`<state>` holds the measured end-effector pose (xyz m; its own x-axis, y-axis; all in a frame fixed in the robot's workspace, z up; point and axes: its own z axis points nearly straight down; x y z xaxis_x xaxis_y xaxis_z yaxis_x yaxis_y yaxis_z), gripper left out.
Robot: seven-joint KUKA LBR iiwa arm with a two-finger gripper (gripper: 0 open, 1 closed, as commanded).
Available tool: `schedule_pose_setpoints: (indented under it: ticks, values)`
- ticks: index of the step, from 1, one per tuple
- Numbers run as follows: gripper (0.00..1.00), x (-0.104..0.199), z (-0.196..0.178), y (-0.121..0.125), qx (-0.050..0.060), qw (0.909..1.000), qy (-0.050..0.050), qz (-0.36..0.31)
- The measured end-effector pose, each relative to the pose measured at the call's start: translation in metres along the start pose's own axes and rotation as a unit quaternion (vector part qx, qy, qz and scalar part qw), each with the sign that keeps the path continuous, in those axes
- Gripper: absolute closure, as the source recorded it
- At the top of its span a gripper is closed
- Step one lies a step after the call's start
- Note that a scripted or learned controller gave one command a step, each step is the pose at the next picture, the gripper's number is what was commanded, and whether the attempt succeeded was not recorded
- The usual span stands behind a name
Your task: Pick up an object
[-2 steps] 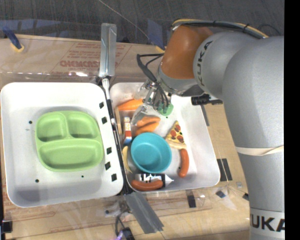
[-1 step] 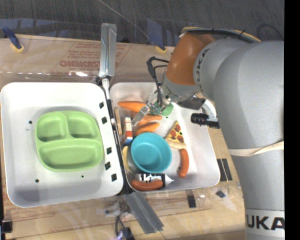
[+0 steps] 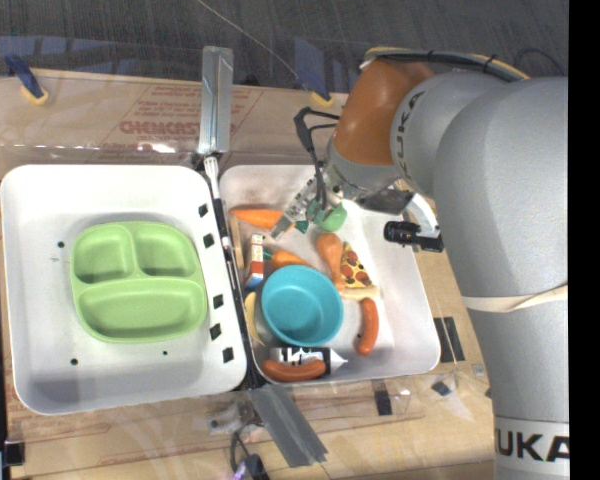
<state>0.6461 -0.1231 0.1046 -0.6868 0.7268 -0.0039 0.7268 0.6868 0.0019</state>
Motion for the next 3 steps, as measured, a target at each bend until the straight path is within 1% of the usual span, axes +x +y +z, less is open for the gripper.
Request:
schedule_pose_setpoints:
  ticks: [1,2,3]
  values:
    - [1.0,-0.003,0.011,-0.008,0.001,0.9989,0.002,-0.046]
    - [1.0,-0.05,-0.022,-0.056,0.0,0.9931,0.0,-0.117]
    - [1.0,0.028,-0.01,-0.023,0.001,0.9971,0.0,-0.076]
